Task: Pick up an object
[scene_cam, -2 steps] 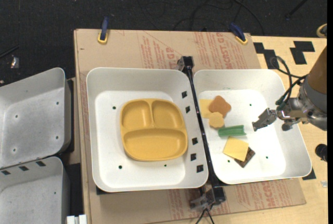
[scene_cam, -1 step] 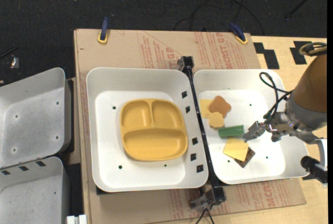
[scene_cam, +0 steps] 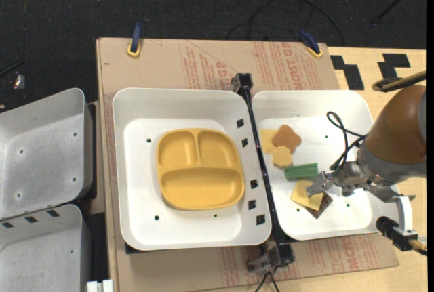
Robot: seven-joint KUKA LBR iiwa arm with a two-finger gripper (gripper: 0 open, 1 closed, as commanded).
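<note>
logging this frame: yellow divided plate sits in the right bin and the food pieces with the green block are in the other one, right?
Not quite: the camera view shows the yellow divided plate in the left bin. The food pieces and green block lie in the right bin.

The two bins (scene_cam: 135,169) look like smooth white plastic with a soft shine. The yellow plate (scene_cam: 201,169) is smooth matt plastic. The board (scene_cam: 203,60) under the bins is brown cardboard, dull and printed. The arm (scene_cam: 400,128) has a glossy orange band. The green block (scene_cam: 301,171) looks smooth.
</note>
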